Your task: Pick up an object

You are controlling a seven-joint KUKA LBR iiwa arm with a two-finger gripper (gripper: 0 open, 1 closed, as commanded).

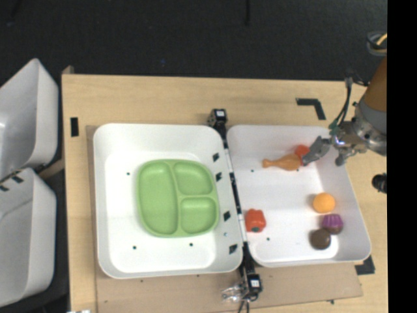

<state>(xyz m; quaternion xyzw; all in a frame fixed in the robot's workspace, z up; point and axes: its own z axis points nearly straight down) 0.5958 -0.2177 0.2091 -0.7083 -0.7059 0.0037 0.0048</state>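
Note:
The right bin holds several small toy foods. An orange-brown drumstick lies near the bin's far side, with a small red piece touching its right end. An orange ball, a purple piece and a dark brown piece sit along the right wall. A red pepper lies by the left wall. My gripper hovers at the bin's far right corner, open, its left finger right beside the red piece. Nothing is between the fingers.
The left bin holds a green divided plate. A ridge with black clips separates the two bins. The grey arm reaches in from the right edge, above the bin's far right corner.

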